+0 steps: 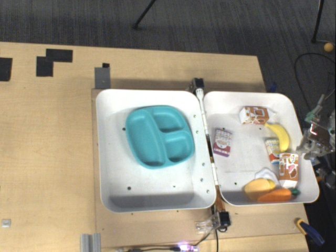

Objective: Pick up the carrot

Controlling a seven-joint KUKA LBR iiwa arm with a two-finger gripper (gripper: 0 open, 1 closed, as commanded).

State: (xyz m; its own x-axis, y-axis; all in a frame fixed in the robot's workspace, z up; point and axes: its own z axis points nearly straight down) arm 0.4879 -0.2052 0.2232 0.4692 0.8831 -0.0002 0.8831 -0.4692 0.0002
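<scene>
orange carrot [274,196], yellow banana [280,135], teal plate [158,135]

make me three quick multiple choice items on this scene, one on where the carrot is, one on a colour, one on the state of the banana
1. Where does the carrot lie?
A. on the divided plate
B. in the near right corner of the right bin
C. on the bench outside the bins

2. What colour is the divided plate in the left bin?
A. teal
B. red
C. black

3. What is the state of the banana?
A. lifted by the arm
B. lying loose in the right bin
C. resting on the plate

Answers:
1 B, the carrot lies against the bin's near wall, beside a yellow fruit.
2 A, the plate is plainly teal.
3 B, the banana lies on the bin floor, untouched.
</scene>
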